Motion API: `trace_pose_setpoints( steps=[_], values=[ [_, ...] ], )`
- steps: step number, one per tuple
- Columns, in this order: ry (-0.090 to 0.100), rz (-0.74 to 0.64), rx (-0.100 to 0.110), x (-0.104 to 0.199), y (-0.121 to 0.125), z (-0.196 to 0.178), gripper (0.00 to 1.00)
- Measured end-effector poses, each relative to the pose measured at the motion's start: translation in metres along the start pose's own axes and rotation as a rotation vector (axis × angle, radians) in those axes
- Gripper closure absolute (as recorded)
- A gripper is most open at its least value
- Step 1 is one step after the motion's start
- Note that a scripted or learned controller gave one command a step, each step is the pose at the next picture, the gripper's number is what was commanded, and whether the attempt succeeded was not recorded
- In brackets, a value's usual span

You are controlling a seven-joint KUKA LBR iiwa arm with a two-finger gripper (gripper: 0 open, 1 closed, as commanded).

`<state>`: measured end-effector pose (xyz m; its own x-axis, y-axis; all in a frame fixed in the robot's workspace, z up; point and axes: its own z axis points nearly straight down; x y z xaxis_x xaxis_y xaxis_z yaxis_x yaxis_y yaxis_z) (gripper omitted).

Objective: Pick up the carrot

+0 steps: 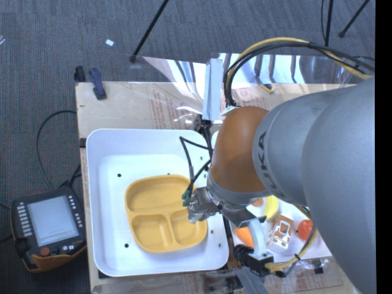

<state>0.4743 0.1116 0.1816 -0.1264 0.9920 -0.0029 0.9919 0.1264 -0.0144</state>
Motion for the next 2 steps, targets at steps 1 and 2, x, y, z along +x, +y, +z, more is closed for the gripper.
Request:
trace_pose_setpoints(
  steps=[1,2],
  values=[
    [0.000,0.032,-0.001,-0.012,-0.001,-0.001,1.00],
    [-0.002,0.121,-0.015,0.028,0.009,0.093,1.00]
  ],
)
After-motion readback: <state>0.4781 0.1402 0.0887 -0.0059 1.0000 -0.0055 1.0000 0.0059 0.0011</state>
